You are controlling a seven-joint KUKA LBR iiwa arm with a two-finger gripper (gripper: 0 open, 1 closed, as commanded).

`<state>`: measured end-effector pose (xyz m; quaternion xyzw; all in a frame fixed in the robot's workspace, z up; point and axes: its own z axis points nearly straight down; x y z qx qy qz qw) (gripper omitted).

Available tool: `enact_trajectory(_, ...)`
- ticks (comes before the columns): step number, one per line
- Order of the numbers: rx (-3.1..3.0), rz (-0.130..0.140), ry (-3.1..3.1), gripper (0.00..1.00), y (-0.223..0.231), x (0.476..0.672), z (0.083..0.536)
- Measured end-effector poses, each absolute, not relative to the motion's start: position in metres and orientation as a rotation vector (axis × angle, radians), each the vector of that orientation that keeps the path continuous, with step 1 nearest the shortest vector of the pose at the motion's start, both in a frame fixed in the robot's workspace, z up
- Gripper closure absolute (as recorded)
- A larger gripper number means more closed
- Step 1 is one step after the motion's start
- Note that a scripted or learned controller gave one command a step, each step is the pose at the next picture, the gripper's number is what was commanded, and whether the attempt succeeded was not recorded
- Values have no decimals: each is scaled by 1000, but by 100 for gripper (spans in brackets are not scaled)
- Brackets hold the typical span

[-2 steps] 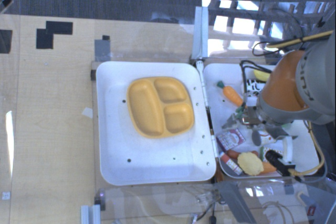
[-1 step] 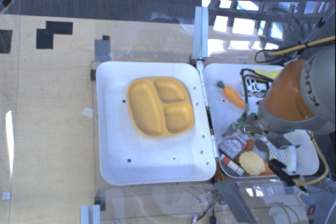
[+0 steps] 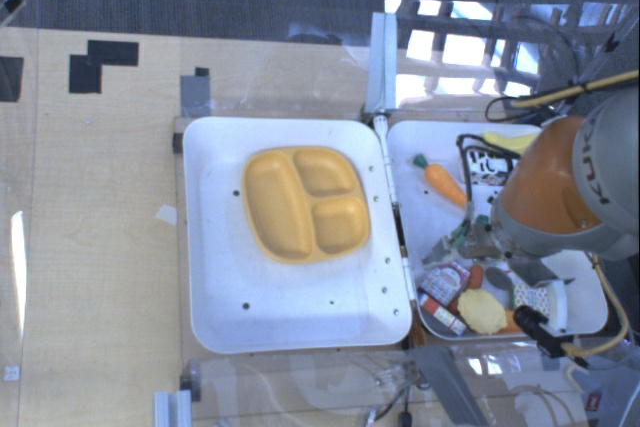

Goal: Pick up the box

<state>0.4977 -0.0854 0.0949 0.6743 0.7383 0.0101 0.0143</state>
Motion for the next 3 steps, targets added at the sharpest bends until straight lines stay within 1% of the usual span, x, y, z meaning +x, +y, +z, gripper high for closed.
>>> enact_trajectory(1,1891,28,2470,0,-86,498,95)
enact_trajectory(2,1548,24,2699,0,-90,498,95)
enact_trajectory(3,1552,5,2723,0,-105,603,92)
